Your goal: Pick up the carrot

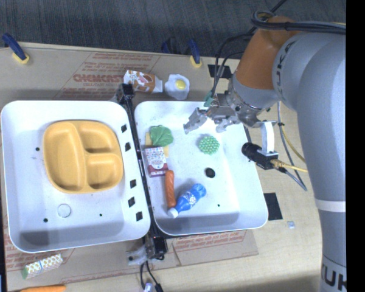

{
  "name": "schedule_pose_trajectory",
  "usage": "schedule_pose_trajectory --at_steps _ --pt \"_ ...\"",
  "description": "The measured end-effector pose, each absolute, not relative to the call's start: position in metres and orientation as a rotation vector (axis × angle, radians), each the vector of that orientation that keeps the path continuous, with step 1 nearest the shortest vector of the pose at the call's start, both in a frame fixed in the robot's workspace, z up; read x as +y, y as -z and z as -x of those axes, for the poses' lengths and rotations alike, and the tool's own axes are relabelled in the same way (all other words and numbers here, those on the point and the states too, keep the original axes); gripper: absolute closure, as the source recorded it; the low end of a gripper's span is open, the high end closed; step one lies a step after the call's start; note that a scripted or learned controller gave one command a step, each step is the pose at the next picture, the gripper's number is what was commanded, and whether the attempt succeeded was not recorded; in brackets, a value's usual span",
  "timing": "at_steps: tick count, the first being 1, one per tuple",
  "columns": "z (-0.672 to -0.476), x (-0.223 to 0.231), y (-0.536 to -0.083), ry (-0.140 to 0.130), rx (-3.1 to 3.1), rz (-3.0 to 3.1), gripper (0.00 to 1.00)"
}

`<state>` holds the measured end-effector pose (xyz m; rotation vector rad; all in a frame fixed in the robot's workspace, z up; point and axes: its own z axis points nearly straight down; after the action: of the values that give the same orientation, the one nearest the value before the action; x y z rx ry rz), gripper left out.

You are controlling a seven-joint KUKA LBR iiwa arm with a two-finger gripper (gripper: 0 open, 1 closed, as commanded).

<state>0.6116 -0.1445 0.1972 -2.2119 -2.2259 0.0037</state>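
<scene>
Carrot (170, 188) lying in right bin (243, 193), lower-centre of frame, btwn red packet (156, 160) & blue bottle (188, 199). Gripper (208, 118) hovering at bin's upper part, fingers spread, gripping nothing

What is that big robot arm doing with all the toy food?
The grey robot arm reaches in from the right, and its gripper hangs over the right bin near a green bumpy ball. It is meant to pick up the carrot, which lies untouched lower in that bin, next to a blue bottle and below a red packet. A leafy green toy sits higher up. The left bin holds a yellow divided tray.
</scene>
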Motion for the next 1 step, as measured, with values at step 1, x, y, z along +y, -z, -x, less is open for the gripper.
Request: schedule_pose_trajectory --at_steps 1 --pt "-0.5694 -0.0963 -0.1007 -0.001 -1.913 2.491 0.0"
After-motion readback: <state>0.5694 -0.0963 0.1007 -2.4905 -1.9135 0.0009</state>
